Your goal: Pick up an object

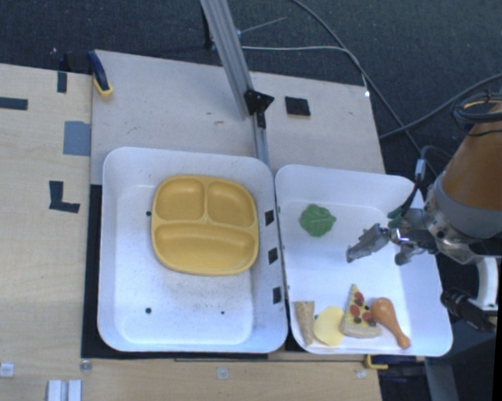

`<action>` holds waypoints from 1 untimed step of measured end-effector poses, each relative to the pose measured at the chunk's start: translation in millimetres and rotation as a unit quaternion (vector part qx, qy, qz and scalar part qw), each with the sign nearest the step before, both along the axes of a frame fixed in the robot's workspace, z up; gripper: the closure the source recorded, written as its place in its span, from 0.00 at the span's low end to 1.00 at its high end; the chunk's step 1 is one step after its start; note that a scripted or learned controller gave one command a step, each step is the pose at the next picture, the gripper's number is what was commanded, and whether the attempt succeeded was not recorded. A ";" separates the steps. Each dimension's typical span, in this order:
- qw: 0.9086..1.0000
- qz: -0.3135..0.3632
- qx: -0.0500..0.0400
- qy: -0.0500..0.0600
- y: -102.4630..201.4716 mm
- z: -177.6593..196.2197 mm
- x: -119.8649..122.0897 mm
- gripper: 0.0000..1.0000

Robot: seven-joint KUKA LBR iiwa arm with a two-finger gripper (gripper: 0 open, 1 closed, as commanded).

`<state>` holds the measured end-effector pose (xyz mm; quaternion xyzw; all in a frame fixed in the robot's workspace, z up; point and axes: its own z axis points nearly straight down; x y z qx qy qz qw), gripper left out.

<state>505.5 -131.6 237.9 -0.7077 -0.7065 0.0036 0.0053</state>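
The right bin (348, 181) holds a green leafy toy (318, 220) toward its back left. Along its front edge lie a pizza slice (361, 314), a brown chicken drumstick (390, 320), a yellow piece (329, 326) and a tan wedge (303, 320). My gripper (382, 250) hangs over the middle right of this bin, to the right of the green toy and behind the pizza slice. It is open, with nothing between its fingers.
A yellow divided plate (206, 225) lies in the left bin (117, 254). A metal pole (232, 51) slants down to the back edge between the bins. Cables run over the dark floor behind the bench.
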 end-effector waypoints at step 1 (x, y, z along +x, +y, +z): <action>1.000 0.002 -0.001 -0.005 0.2 5.0 2.3 0.00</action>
